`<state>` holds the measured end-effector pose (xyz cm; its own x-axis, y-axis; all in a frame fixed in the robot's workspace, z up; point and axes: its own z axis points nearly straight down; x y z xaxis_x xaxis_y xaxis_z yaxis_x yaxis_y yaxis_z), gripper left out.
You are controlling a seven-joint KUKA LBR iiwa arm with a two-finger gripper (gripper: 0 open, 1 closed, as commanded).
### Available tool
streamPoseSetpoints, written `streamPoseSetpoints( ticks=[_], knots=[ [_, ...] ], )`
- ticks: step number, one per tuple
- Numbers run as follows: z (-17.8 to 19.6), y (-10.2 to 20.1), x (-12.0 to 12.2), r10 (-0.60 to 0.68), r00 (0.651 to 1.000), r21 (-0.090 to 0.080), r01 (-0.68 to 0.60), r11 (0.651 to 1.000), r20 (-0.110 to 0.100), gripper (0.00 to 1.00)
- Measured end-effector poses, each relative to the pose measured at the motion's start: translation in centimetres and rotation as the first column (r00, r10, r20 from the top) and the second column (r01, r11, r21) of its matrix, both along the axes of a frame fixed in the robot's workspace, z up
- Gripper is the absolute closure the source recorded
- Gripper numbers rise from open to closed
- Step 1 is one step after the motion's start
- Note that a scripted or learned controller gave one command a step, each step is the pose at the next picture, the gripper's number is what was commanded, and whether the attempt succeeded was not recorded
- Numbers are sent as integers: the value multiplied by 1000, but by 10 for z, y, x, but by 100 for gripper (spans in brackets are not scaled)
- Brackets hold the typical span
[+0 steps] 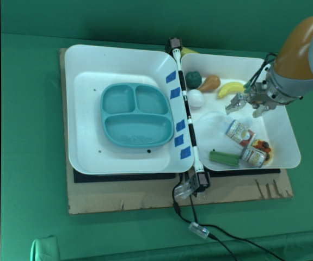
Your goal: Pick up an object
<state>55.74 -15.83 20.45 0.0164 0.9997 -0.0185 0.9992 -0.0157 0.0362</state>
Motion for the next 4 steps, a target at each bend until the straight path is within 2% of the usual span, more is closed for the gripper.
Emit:
streamPoseSetpoints(
  ticks=[1, 2, 3, 4],
  knots=[
    [-16, -32, -71, 8, 1000, 6, -8, 1000, -10, 0],
    [-16, 5, -84, 7, 1000, 3, -7, 1000, -6, 0],
    [-1, 2, -82, -1, 1000, -4, 2, 1000, 9, 100],
    [-1, 2, -82, -2, 1000, -3, 2, 1000, 7, 0]
  ],
)
